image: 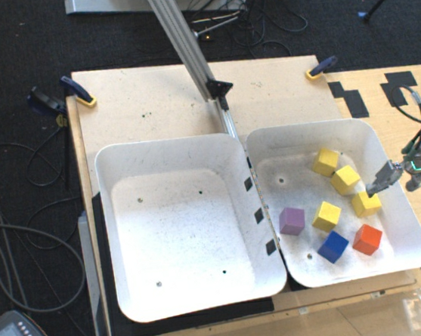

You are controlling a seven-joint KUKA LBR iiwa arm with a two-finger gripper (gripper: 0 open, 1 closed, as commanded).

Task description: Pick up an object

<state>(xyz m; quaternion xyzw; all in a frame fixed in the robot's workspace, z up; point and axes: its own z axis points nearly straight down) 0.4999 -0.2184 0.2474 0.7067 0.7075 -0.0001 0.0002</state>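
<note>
Okay, my pincer hovers just beside the yellow cube in the right bin, grip state I cannot tell, so I'd centre over it before descending.

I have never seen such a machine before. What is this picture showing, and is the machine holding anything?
One camera looks down at a slant on a wooden bench with two shallow white plastic bins. The left bin and the right bin stand side by side. In the right bin lie four small yellow cubes, one purple cube, one blue cube and one orange cube. The robot arm's gripper reaches in from the right, near a yellow cube. Whether it holds anything is unclear.
</note>
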